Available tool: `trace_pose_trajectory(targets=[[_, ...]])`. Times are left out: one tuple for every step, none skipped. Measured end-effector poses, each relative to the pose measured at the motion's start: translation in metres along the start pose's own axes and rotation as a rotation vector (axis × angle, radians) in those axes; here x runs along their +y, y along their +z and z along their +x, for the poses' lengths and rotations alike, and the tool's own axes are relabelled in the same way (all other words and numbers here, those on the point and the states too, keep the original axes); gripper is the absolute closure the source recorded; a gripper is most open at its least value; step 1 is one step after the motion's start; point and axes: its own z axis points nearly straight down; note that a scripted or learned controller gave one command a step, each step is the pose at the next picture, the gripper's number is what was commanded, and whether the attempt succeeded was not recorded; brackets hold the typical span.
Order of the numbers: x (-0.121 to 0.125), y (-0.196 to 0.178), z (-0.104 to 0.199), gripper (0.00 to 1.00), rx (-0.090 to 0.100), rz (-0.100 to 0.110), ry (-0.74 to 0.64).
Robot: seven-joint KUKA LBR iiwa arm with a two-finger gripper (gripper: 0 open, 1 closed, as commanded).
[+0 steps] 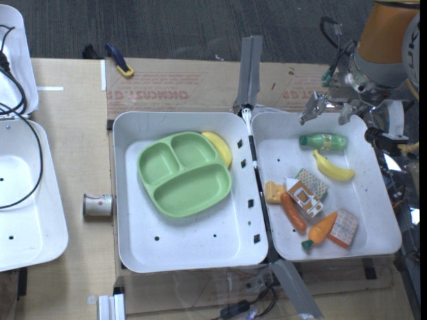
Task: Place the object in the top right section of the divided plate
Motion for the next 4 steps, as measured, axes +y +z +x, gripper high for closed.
trace_pose_trajectory(targets=[[0.0, -0.0001, 0.0, 0.0, 0.0, 0.0, 0.0], [0.0, -0.0001, 0.0, 0.0, 0.0, 0.0, 0.0], [0.0, -0.0001, 0.0, 0.0, 0.0, 0.0, 0.0], [0.0, -0.0001, 0.0, 0.0, 0.0, 0.0, 0.0]])
